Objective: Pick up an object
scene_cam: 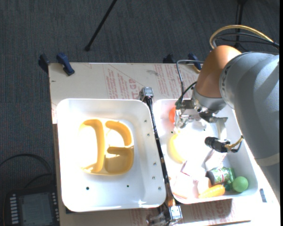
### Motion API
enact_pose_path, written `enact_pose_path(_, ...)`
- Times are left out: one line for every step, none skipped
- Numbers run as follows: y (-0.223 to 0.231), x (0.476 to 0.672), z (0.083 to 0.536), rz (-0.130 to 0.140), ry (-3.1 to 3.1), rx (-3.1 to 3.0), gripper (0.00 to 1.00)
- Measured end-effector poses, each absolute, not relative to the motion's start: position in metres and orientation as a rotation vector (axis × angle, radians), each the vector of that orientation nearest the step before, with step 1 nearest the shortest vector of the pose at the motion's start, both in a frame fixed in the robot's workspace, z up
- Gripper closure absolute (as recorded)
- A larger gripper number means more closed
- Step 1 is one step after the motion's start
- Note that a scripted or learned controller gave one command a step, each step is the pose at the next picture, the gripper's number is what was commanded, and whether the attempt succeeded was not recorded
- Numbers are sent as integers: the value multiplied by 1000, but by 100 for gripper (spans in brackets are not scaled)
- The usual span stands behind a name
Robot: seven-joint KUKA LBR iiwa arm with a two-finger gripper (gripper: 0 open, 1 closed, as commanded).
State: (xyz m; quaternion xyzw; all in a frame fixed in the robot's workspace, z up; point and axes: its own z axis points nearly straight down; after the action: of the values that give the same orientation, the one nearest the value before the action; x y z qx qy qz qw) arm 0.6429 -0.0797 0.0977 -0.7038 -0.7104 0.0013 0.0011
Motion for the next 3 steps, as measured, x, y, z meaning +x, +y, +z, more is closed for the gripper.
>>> enact_pose_path(-79,643,97,4,-2231,-2208,0)
enact_pose_path(-79,643,108,6,-2237,-2201,100)
enact_pose_path(-25,521,188,0,-2223,-2217,100)
